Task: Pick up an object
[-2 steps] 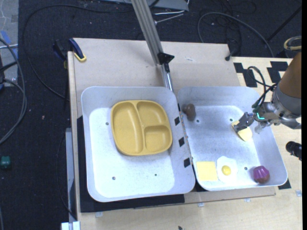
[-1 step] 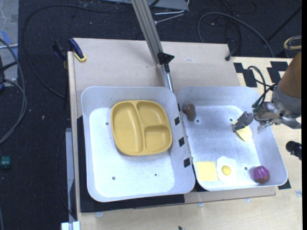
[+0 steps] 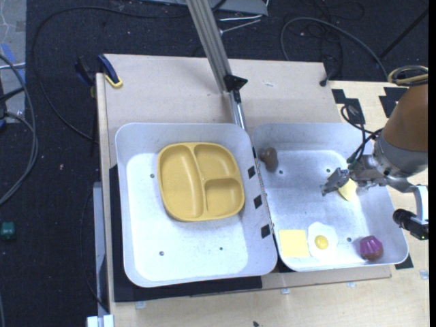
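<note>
Camera view, from above: 2 white bins sit side by side on the worktop (image 3: pixel 170 80). A yellow divided plate (image 3: pixel 201 181) lies in the left bin (image 3: pixel 143 251). Over the right bin (image 3: pixel 300 162), the arm's gripper (image 3: pixel 338 182) hangs low, touching or just above a pale yellow piece (image 3: pixel 347 191); whether it is open or closed cannot be told. Nearby lie a yellow square (image 3: pixel 293 243), fried egg (image 3: pixel 321 238), purple item (image 3: pixel 370 247) and brown lump (image 3: pixel 270 157). An off-centre grip could nudge the piece aside.

White bins (image 3: pixel 136 182) hold a mustard-yellow divided plate (image 3: pixel 201 181), brown lump (image 3: pixel 270 157), pale yellow square (image 3: pixel 293 243), white-and-yellow fried egg (image 3: pixel 321 238) and purple piece (image 3: pixel 370 247).
</note>
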